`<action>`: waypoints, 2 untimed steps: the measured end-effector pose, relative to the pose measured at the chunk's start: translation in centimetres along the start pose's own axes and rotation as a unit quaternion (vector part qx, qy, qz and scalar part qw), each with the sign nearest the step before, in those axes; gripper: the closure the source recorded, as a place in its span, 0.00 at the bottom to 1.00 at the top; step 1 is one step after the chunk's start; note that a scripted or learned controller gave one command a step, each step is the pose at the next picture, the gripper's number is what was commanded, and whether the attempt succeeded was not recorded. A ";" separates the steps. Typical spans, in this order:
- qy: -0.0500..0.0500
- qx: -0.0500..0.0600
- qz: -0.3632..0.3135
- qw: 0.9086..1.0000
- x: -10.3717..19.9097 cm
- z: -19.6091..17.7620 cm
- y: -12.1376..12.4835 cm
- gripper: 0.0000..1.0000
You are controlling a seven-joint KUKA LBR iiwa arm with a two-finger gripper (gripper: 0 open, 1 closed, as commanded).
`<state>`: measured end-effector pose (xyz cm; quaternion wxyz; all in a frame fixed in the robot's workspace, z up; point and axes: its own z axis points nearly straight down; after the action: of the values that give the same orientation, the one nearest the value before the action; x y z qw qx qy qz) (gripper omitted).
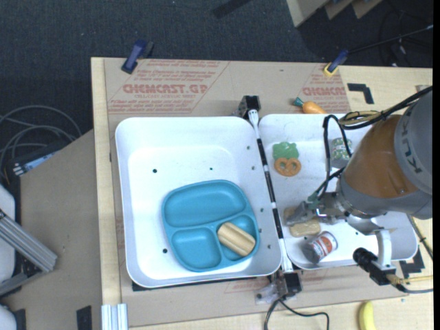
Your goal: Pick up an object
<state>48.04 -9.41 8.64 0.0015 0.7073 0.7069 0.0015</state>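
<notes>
One can (320, 246), one pretzel (287, 166).

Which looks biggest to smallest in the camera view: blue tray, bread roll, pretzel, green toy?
1. blue tray
2. bread roll
3. pretzel and green toy: they look about alike, so no ranking between them.

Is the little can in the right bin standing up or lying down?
Lying down. The can rests on its side in the right bin, its round end facing the camera, just below the claw.
</notes>
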 end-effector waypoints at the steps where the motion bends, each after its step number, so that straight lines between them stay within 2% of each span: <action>1: 0.000 0.000 0.000 1.000 -0.1 0.0 0.0 0.00; 2: 0.000 0.000 0.000 1.000 0.0 0.0 0.0 0.00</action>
<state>48.04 -9.41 8.63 0.0019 0.7075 0.7067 0.0013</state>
